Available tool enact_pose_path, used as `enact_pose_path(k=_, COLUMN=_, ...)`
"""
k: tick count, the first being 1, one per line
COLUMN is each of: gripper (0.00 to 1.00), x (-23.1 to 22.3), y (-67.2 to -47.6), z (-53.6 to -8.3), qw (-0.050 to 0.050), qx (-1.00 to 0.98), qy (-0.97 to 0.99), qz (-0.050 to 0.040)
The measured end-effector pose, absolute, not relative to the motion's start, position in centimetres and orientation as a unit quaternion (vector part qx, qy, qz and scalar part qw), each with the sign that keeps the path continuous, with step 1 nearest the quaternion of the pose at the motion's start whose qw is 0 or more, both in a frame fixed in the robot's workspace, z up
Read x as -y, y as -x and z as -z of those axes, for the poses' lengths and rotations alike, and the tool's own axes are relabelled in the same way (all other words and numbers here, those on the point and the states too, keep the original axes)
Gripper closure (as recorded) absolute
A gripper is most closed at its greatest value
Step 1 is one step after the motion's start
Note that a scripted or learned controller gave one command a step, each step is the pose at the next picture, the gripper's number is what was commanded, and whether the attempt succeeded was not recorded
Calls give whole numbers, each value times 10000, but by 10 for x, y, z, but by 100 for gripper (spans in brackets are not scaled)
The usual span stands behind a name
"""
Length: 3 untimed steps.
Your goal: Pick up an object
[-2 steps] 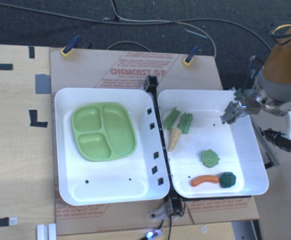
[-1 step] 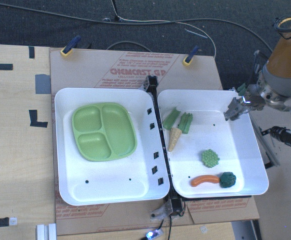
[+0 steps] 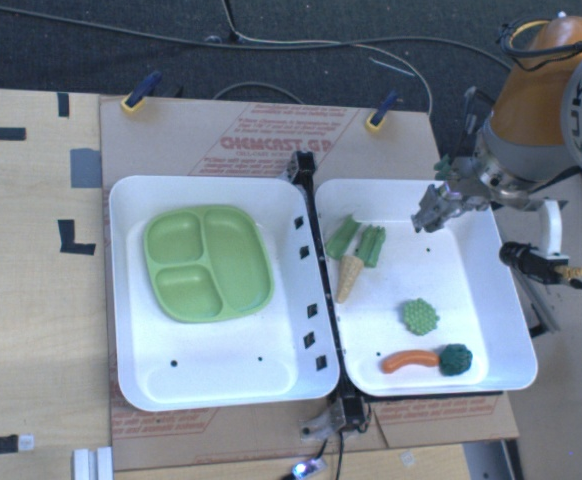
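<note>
Ball [image 3: 421, 316] in right bin [image 3: 471, 268]: ungrasped, approach step. Gripper [image 3: 431, 215] farther back, open or closed unclear. Next: nearer, then down.

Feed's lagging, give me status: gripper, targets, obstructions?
Gripper over right bin's far right corner, nothing seen held. Nearest item, green sticks, lies apart, untouched. Nothing between them.

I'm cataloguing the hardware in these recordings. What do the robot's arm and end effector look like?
The arm has a smooth, rounded grey casing with a broad orange band above the wrist. The end effector is a small, dark grey to black, angular metal assembly, much narrower than the arm.
</note>
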<state>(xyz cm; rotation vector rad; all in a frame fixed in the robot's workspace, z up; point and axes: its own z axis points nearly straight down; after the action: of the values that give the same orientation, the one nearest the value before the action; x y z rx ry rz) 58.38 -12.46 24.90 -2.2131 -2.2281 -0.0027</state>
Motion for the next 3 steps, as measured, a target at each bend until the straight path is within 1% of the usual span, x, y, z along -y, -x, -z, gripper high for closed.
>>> enact_pose_path(k=1, gripper=100, x=68, y=-599, z=-236, qw=13, qx=7095, qy=7047, qz=-2)
enact_pose_path(k=2, gripper=100, x=12, y=-615, z=-233, qw=6, qx=7094, qy=7048, qz=-2)
enact_pose_path(k=3, gripper=100, x=-44, y=-627, z=-226, qw=10, qx=7096, qy=7046, qz=-2)
